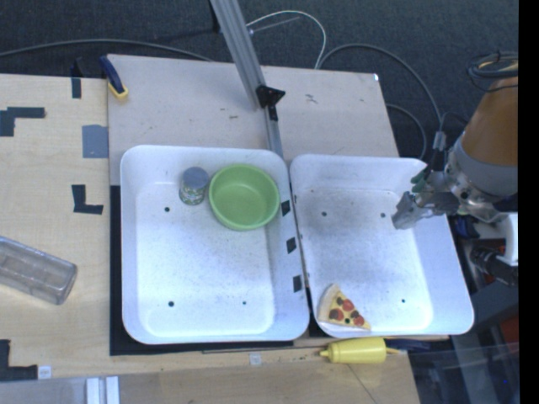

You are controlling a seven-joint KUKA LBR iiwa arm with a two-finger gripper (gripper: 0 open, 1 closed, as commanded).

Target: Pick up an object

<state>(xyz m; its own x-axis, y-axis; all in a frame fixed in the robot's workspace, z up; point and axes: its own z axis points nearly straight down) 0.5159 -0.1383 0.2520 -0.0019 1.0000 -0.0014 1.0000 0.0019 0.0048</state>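
A green bowl (244, 196) sits at the back of the left bin (143, 310), with a small grey-lidded jar (194, 185) touching its left side. A toy pizza slice (341, 307) lies at the front left of the right bin (446, 310). My gripper (407, 212) hangs over the right bin's far right side, well away from the pizza slice, with nothing visible in it.
A yellow bottle (357, 351) lies on the bench just in front of the right bin. A clear plastic container (34, 270) rests on the bench to the left. A metal pole (244, 45) slants over the back between the bins.
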